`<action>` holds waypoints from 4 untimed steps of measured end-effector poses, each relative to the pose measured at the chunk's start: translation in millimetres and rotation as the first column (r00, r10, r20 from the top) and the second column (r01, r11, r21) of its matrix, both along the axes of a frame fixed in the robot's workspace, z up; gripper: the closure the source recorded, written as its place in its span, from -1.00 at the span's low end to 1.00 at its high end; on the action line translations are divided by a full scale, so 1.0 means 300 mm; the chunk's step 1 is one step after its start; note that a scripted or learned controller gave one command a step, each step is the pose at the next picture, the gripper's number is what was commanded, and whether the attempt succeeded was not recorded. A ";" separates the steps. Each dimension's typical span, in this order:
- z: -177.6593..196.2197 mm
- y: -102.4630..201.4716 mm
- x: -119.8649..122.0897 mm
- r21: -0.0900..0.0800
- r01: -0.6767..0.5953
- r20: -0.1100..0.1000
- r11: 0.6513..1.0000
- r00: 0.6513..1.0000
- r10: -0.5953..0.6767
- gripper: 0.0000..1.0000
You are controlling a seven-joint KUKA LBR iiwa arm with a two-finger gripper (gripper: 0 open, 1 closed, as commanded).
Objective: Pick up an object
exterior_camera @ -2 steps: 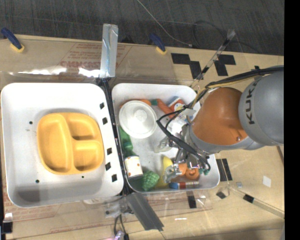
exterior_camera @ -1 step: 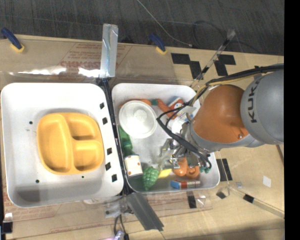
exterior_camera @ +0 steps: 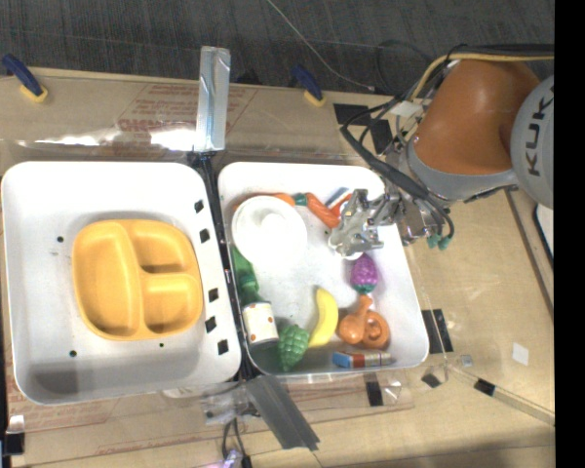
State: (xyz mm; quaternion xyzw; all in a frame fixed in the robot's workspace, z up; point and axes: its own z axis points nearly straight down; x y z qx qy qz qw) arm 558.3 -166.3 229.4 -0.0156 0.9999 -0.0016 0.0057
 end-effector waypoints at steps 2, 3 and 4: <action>0.137 -0.082 -0.003 -0.003 -0.186 -0.001 0.982 0.982 0.186 1.00; -0.256 -0.024 0.086 0.009 -0.254 -0.018 0.967 0.967 0.254 1.00; 0.062 0.033 0.334 0.001 0.021 -0.004 1.000 1.000 -0.021 1.00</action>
